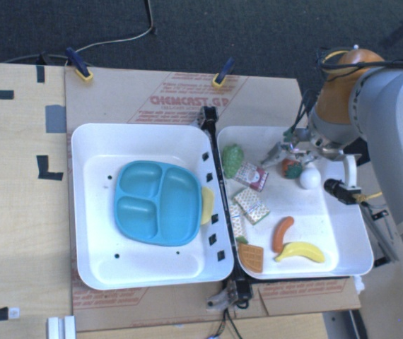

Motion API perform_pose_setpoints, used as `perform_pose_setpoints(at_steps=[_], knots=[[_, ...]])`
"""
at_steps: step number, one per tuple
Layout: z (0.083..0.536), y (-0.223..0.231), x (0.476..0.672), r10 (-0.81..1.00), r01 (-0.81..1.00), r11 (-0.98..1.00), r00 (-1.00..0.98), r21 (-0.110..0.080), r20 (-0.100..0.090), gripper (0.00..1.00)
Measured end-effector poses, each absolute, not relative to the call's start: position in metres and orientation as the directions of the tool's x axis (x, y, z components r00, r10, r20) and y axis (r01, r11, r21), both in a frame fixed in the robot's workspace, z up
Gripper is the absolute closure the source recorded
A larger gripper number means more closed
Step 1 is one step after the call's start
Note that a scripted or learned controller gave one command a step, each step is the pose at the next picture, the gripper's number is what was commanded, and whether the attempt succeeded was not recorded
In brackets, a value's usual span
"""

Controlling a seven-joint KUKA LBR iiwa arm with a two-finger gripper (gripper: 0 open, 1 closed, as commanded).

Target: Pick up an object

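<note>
The claw [291, 155] hung low over the upper right part of the right bin [343, 249], and whether it was spread or closed could not be told. Right under it, and touching it as far as could be seen, lay a small red and green item [290, 167], too small to identify, and just right of that a white ball [310, 179].

Left of the claw lay a small pink packet [252, 176], tilted, with print too small to read. Further left, by the bin's left wall, lay a green lumpy thing [232, 157]. Below the packet lay a checked card [252, 206], its long axis running from upper left to lower right, and a second patterned card [235, 220] beside the wall.

Well below the claw, a carrot-like orange stick [282, 233] pointed up and slightly right. Just beneath it a banana [301, 252] lay almost level, its long axis running left to right. In the lower left corner sat an orange waffle-like piece [250, 258].

The left bin [92, 154] held a blue divided plate [157, 203], with a yellow thing [207, 205] showing at the plate's right edge.

Both bins stood on a cardboard sheet [258, 94] on the tabletop [14, 210]; red print on the sheet read roughly "CHEMCAST GP". Two yellow and blue clamps [79, 66] [223, 74] gripped its far edge.
</note>
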State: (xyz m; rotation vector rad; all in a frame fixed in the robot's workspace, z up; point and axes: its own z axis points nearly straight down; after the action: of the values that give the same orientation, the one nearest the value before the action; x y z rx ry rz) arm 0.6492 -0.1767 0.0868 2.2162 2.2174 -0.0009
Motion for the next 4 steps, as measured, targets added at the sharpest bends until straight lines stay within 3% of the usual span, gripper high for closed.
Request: perform_pose_setpoints(at_steps=[1,3,4], knots=[[0.087,-0.194,0.67,1.0,1.0,0.002,-0.002,0.004,-0.002,0.0],[0.087,-0.182,0.64,1.0,1.0,0.002,-0.002,0.005,-0.004,0.0],[0.087,-0.191,0.669,1.0,1.0,0.002,-0.002,0.005,-0.002,0.0]])
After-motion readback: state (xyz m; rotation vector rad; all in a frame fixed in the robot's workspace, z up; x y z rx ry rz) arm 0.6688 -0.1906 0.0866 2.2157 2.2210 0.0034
